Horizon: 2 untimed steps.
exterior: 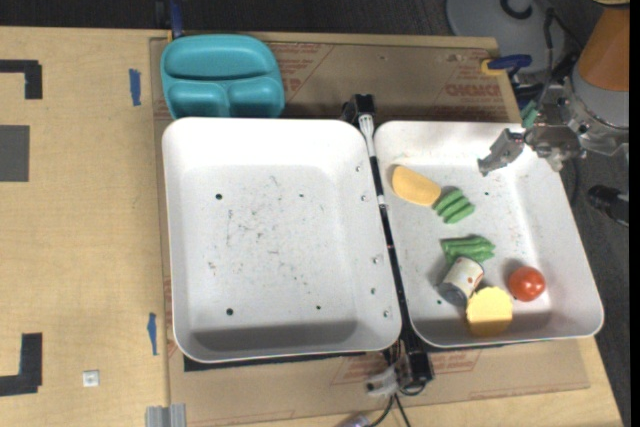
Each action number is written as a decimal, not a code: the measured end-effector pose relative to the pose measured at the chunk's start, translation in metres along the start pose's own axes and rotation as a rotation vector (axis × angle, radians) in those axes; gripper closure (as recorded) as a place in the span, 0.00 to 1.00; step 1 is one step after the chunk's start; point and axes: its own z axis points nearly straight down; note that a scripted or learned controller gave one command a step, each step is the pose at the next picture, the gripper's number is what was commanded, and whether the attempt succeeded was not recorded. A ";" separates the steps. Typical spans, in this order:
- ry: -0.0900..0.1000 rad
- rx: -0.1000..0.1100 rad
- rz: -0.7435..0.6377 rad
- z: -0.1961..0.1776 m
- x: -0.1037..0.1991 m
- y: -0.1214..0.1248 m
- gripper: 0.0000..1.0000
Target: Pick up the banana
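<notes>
**Yellow banana lay loose in the right bin**

Yellow-orange, the banana lay in the upper left part of the right bin, near the divide. Just beside it sat a green piece, and another green piece lay below. Further down were a grey can, a yellow block and a red tomato. The tool hung over the bin's upper right, well apart from the banana, pinching nothing; its spread I cannot tell. A teal tray rested on the worktop behind the left bin.
</notes>
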 end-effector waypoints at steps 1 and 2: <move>0.001 0.003 0.201 0.070 0.060 -0.040 0.00; 0.001 0.004 0.359 0.041 0.142 -0.103 0.00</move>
